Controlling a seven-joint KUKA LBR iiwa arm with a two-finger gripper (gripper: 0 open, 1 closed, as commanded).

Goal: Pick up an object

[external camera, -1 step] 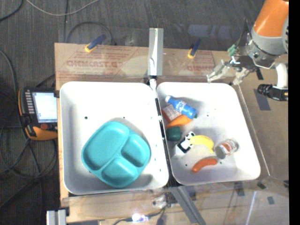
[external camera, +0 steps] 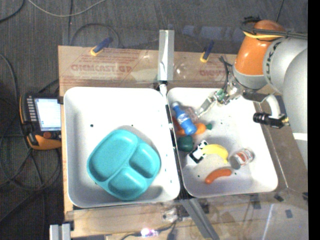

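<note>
The right bin [external camera: 260, 134] holds several small items. A blue bottle [external camera: 183, 119] lies at its left wall with an orange piece [external camera: 200, 129] beside it. Below them sit a dark green lump [external camera: 186, 143], a black-and-white toy [external camera: 198, 152], a yellow banana [external camera: 218, 150], a clear cup with red inside [external camera: 241, 157] and an orange-red sausage shape [external camera: 218, 175]. My gripper [external camera: 204, 107] reaches down-left from the orange-banded wrist [external camera: 255, 51], its tip low over the bin just right of the bottle's upper end. Nothing shows clearly held in it.
The left bin [external camera: 90, 109] holds a teal divided plate [external camera: 125, 164]. A handheld pendant [external camera: 40, 119] lies left of the bins. A metal post [external camera: 165, 54] stands behind the seam between the bins, and cables run across the floor at the back.
</note>
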